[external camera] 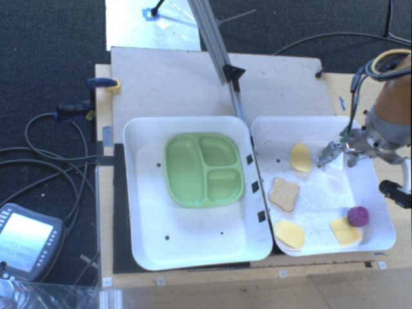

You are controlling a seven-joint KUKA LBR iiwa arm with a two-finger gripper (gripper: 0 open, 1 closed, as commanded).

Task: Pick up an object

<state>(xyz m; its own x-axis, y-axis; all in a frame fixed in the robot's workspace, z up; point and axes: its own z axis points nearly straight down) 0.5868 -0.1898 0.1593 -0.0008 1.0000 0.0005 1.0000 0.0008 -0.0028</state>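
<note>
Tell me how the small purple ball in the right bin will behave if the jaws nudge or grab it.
The purple ball looks round, so a nudge would probably send it rolling. It seems to rest against the yellow slice, which may check it on that side. Small and likely light, it could squirt out of an off-centre pinch.

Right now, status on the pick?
Gripper over right bin, nothing held. Nearest: yellow piece, beside it. Path clear.

— What surrounds the wooden desk?

— Dark speckled carpet, with black cables looping to the desk's left and a handheld control pendant near its lower-left corner.

— And behind the desk?

— A pale board on the floor, crossed by a slanting metal pole.
</note>
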